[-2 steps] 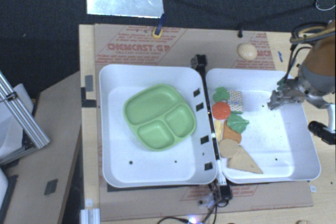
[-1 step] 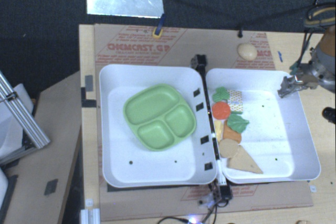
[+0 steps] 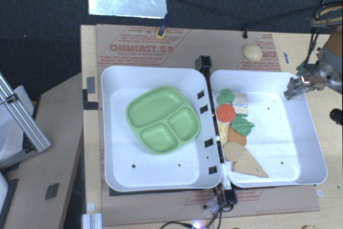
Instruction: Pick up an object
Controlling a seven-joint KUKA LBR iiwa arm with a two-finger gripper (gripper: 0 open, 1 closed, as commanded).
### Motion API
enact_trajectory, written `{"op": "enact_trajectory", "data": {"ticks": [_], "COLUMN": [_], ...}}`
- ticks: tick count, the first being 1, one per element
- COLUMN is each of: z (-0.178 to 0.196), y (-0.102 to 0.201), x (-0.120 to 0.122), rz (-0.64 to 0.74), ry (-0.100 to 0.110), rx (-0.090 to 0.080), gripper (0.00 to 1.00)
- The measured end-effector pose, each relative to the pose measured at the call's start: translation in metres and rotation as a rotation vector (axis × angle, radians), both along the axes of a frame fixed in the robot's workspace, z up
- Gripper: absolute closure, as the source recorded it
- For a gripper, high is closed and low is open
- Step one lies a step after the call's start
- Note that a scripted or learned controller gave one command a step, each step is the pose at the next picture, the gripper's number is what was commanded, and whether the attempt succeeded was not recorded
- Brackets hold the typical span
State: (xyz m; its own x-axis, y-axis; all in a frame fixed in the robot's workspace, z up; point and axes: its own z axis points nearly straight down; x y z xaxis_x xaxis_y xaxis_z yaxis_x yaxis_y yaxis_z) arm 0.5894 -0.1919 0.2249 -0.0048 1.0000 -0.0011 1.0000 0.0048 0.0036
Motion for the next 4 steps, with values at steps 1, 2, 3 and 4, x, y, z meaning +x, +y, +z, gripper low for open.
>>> {"op": "enact_trajectory", "data": {"ticks": [1, 2, 3, 4], "z": [0.003, 0.011, -0.003, -0.006], "y": [0.062, 0.119, 0.166, 0.162], "x": [0.013, 0.020, 0.017, 0.020], "rz": [0.006, 0.006, 0.004, 0.000], "ry": [0.001, 0.000, 0.003, 0.002], "rx": [0.002, 0.002, 0.002, 0.000], "gripper": [1.00, 1.00, 1.00, 1.00]}}
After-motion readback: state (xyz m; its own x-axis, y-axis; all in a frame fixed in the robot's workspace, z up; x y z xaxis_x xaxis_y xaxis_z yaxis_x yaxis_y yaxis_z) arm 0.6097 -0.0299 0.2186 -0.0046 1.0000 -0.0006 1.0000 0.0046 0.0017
